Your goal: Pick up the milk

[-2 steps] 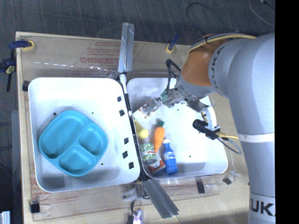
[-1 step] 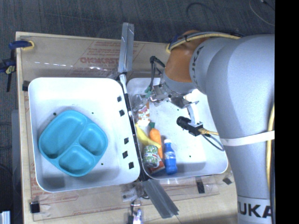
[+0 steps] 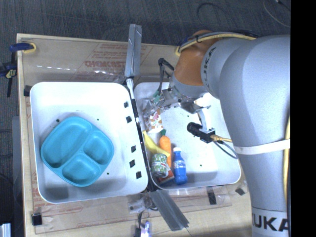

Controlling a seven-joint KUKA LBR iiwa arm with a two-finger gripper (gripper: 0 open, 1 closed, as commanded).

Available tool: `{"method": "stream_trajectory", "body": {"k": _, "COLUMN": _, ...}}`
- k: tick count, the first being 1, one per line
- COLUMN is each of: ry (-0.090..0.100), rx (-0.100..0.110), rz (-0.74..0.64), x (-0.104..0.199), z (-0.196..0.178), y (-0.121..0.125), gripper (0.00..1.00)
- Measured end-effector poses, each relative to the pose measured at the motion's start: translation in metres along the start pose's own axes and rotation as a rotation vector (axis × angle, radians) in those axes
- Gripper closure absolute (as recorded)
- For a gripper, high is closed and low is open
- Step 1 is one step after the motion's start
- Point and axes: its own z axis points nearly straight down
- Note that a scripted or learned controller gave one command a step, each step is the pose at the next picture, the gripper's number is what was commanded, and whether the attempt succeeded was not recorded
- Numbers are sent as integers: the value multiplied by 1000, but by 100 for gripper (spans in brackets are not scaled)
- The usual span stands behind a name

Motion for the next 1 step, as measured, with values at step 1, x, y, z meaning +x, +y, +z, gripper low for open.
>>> {"method": "stream_trajectory", "body": {"k": 1, "ry": 6, "rx": 8, "rz": 152, "x": -3, "z": -37, "y": 26, "gripper": 100}}
